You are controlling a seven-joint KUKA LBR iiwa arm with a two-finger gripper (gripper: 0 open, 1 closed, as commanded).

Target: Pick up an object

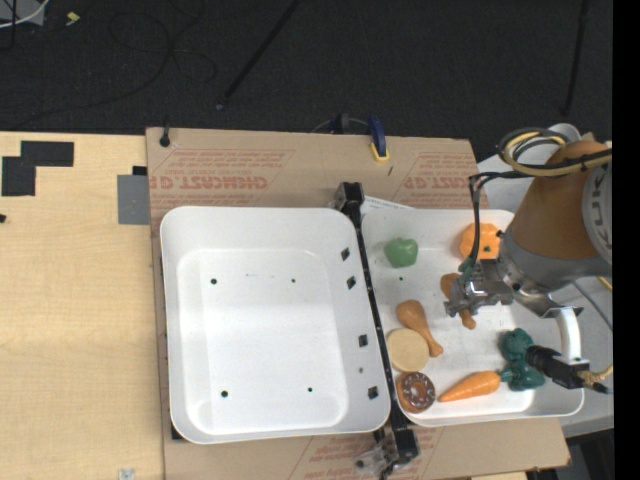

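Claw point(466, 303) hangs low over the right bin point(440, 230), beside the drumstick point(418, 325); open or closed, I cannot tell. Nothing lifted yet, so the grasp remains.

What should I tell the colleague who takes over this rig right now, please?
Gripper: low over the right bin, near its middle; finger state unclear, nothing seen between them.
Right bin holds: green apple, orange fruit partly behind the arm, drumstick, round biscuit, chocolate donut, carrot, green toy.
Left bin: beside it, touching along the divider.
Done: no pick visible yet.
Left: grasp one object and lift it; the drumstick lies closest.
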